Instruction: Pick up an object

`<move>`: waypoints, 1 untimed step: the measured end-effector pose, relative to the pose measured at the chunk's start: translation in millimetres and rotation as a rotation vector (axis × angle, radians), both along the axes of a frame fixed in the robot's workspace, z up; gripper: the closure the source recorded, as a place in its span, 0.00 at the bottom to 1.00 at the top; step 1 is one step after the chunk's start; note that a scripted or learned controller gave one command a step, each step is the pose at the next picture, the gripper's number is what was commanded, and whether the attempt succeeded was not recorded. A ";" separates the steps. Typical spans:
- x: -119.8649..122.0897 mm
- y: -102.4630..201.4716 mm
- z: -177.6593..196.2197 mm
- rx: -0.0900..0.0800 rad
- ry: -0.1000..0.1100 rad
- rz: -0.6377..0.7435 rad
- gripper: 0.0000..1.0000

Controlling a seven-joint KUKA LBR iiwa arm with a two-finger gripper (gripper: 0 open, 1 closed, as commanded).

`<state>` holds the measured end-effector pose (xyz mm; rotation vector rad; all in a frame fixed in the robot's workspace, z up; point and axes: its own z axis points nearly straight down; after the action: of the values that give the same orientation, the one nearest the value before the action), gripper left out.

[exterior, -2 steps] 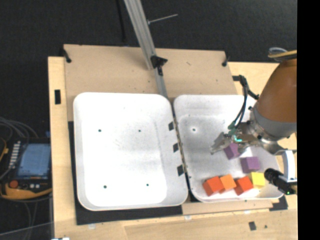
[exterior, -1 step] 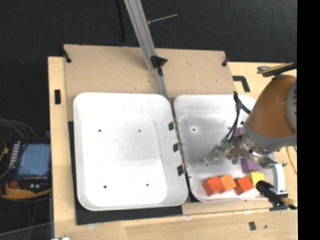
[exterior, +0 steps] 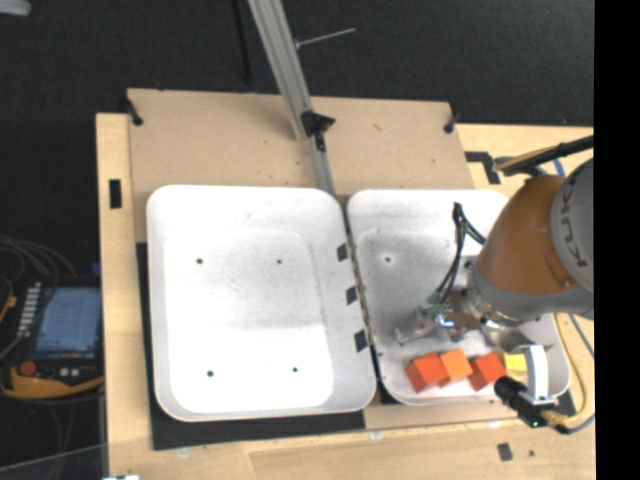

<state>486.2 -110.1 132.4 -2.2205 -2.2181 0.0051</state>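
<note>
The arm reaches in from the right over the right bin [exterior: 400, 218]. Its orange band and grey wrist cover the bin's right half. The gripper [exterior: 432, 326] hangs low over the bin floor, just above the blocks. Along the bin's front wall lies a row of blocks: a red-orange block [exterior: 427, 371], an orange block [exterior: 456, 364], another red-orange block [exterior: 487, 370] and a yellow block [exterior: 515, 364]. Nothing shows between the fingers.
The left bin [exterior: 245, 298] sits beside the right one, joined by black clips at the shared edge. A metal pole [exterior: 285, 58] slants from the top toward the bins' back edge. A device with a blue screen [exterior: 65, 325] lies off the bench at left.
</note>
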 end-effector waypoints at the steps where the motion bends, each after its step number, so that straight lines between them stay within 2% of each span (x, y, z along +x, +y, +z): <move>1: 0.8 -1.9 -35.6 -0.002 -0.006 -0.001 0.00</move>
<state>487.0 -112.0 96.8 -2.2258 -2.2211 0.0006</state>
